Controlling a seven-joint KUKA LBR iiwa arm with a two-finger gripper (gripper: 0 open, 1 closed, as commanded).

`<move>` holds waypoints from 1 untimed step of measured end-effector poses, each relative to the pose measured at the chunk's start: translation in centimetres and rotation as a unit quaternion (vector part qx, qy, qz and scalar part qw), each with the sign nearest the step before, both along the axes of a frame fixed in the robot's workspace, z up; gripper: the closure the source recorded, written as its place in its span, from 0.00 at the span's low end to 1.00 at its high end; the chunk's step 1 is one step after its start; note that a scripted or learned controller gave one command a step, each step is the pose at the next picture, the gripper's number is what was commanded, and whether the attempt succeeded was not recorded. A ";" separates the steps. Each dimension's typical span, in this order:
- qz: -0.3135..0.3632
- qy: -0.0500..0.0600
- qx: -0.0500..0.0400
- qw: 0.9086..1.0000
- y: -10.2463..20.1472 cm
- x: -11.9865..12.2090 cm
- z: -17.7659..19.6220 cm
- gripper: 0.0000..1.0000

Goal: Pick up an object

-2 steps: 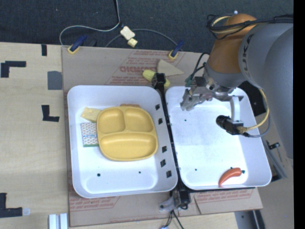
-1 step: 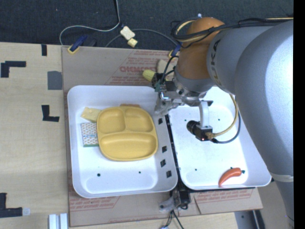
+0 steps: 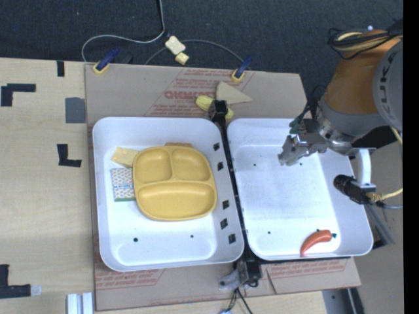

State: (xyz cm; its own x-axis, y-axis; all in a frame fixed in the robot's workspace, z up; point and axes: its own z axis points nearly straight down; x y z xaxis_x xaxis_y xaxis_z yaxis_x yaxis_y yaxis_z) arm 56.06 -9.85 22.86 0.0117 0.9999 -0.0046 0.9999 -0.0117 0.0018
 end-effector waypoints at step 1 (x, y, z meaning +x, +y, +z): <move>0.009 0.004 0.004 1.000 8.4 0.7 -4.8 1.00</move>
State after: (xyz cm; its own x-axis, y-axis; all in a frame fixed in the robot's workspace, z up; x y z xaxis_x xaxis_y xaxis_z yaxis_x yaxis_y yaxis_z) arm 56.73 -1.44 18.10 -0.0073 1.0000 0.0024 1.0000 0.0073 -0.0063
